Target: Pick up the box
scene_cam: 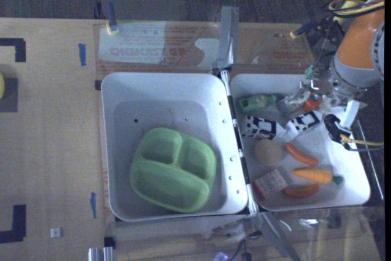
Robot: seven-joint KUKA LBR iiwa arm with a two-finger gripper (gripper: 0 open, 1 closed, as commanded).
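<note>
A small flat box (270, 182) with a red and white print lies near the front of the right bin (357, 189). A black-and-white patterned carton (261, 127) rests close to the bin's left wall. A second black-and-white piece (303, 122) lies just below the gripper (304, 102). The gripper hangs low over the back right part of that bin, beneath the orange-banded wrist (357, 46). It is well apart from the printed box.
The right bin also holds a green bottle (259, 101), a beige egg-like ball (267, 151), a carrot (314, 176) and two sausage-like pieces (300, 154) (299, 191). A green divided plate (174, 169) lies in the left bin (116, 131).
</note>
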